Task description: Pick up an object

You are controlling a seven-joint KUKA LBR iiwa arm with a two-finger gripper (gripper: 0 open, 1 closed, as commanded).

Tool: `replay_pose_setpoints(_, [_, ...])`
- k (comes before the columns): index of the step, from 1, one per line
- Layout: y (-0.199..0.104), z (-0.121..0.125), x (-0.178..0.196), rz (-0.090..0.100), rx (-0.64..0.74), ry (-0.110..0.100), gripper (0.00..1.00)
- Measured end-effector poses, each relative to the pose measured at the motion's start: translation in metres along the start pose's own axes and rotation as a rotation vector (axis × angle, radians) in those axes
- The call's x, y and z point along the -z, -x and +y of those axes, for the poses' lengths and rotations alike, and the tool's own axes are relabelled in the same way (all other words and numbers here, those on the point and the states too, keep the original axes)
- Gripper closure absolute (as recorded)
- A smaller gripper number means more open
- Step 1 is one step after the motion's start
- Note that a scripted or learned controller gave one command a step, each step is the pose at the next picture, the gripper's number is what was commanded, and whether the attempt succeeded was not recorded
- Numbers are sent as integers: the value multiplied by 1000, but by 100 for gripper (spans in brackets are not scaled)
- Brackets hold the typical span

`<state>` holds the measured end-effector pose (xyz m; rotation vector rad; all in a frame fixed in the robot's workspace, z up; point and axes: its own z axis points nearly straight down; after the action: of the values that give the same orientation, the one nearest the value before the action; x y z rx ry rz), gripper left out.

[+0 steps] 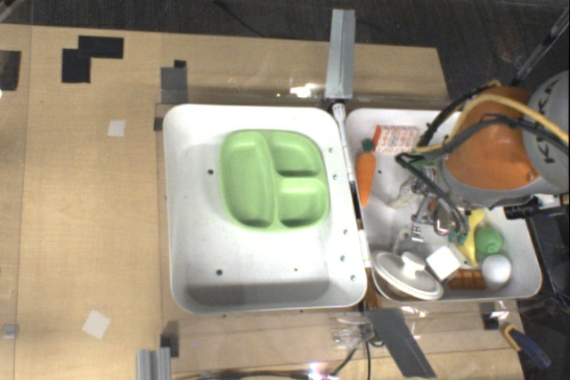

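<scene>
Objects for the pick all sit in the right bin [385,125], crowded around the end effector [427,222], which hangs low over the bin's middle. Closest candidates lie just below and to the right of it: a white block [443,262], a round metal lid [405,273] just below-left, a green-yellow toy [485,238] to the right, a white ball [496,269] beyond that. A carrot [366,176] lies well to the left of the end effector, long axis running up-down along the bin's left wall; an orange-and-white packet [395,138] sits above-left near the far wall. The left bin [191,218], further left, holds only a green divided tray [272,177].

End effector opening: cannot tell, since cables and the orange wrist band [485,157] clutter it. Nothing visibly sits between its tips. A brown item under the white block is partly hidden and unidentifiable.
</scene>
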<state>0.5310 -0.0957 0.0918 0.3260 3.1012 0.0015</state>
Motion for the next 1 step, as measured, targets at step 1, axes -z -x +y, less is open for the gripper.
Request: replay_pose_setpoints(1, [-20, 0, 10, -63, 196, 0, 0])
